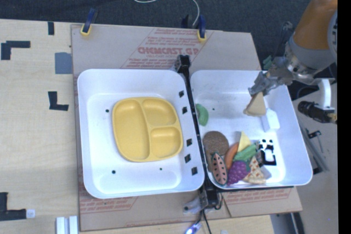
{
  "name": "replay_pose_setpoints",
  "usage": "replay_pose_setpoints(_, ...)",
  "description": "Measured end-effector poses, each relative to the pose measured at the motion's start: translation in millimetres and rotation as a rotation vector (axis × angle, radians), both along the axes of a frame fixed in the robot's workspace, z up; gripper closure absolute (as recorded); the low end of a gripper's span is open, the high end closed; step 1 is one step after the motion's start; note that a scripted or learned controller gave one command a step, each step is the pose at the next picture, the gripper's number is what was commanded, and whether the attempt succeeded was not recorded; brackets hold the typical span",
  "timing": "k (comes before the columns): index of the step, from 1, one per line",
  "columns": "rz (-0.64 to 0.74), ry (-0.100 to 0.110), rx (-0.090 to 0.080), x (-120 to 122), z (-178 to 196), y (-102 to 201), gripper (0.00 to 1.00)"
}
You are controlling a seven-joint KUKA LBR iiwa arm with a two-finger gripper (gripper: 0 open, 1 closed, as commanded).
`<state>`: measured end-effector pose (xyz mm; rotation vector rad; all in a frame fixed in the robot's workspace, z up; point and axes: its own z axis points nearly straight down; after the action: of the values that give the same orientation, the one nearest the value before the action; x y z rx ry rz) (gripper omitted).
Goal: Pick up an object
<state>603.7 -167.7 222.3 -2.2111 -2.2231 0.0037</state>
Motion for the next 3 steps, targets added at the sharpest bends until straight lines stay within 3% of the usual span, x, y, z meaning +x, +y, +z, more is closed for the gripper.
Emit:
replay_pose_setpoints(1, 0.0, 0.002, 0.0, -24, 10, 41, 1.0)
replay_pose_setpoints(2, 0.002, 0.002, -0.002, 25, -21, 91, 1.0)
replay_pose_setpoints(3, -0.007, -0.001, -0.004, 8, 22, 51, 1.0)
